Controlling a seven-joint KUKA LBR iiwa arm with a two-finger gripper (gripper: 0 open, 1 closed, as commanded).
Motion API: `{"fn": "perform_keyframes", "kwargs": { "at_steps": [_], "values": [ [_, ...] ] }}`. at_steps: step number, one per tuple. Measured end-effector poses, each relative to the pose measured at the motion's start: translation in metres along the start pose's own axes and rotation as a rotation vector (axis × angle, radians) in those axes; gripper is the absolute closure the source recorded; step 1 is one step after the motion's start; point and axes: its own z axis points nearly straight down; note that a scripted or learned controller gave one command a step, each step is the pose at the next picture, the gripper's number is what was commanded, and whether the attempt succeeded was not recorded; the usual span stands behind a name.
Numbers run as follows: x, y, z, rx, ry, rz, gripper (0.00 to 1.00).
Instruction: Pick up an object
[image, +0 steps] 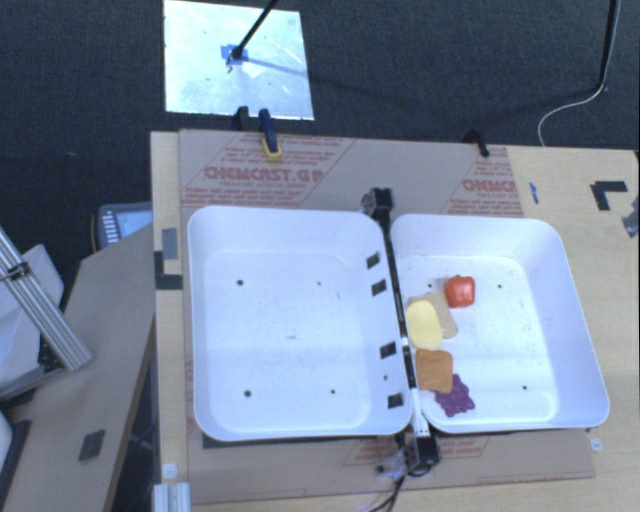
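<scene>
Nearest the camera, at the front of the right bin (585, 345) and close against the wall it shares with the left bin (290, 330), a small purple object (456, 398) is seen, touching or almost touching the orange-brown block (434, 370) just behind it. Behind the block a yellow object (423, 324) is laid, with a pale beige piece (445, 318) tucked against its right side, and a little farther back a red object (459, 291) is set, near the beige piece but seemingly apart from it. All five are gathered in one loose column along the dividing wall, and nothing is lifted from the bin floor, so the step in hand is judged to be the very start: a target is yet to be chosen and approached. Whether the claw is apart or together cannot be told. For the next move a descent into the right bin is called for, and the red object is judged the easiest choice, since free floor is left on its right and far sides; the others are crowded together and close to the wall, where a finger could be blocked or a neighbour nudged. Farther back, on the table (570, 170), a yellow clamp (270, 148) is fixed at the far edge of the printed board.
</scene>
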Motion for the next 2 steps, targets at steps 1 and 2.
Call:
{"fn": "perform_keyframes", "kwargs": {
  "at_steps": [1, 2],
  "values": [
    [-0.042, -0.023, -0.078, -0.002, -0.002, 0.012, 1.00],
    [0.046, -0.021, -0.005, 0.012, 0.006, -0.002, 1.00]
  ]
}}
